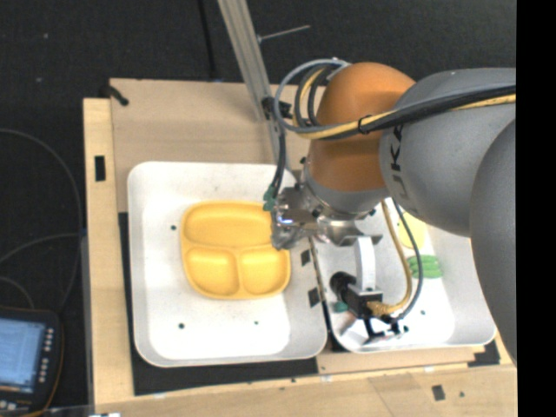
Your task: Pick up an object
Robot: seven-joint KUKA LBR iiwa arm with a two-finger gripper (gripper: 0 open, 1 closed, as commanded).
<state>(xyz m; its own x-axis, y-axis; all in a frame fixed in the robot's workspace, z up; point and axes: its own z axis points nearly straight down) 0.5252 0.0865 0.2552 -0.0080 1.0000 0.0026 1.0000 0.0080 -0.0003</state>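
One gripper (284,228) shows below the grey arm's orange band, at the inner edge of the left bin, but whether it is released or clenched cannot be told: the wrist hardware and cabling crowd it. It sits at the right rim of the yellow plastic divided tray (233,250), touching or just above it; which of the two is unclear.

One such tray is in view. It lies flat in the middle of the left shallow white bin (156,320), slightly nearer that bin's right edge. It has three compartments: one wide one along the far side and two smaller ones side by side along the near side. Its long axis runs roughly from the bin's far edge toward its near edge, tilted a little, with the paired compartments pointing to the near right corner.

Two bins rest side by side on the light wooden table (102,233). The right white bin (469,320) holds one small green object (428,268) near its middle, partly hidden by cables.
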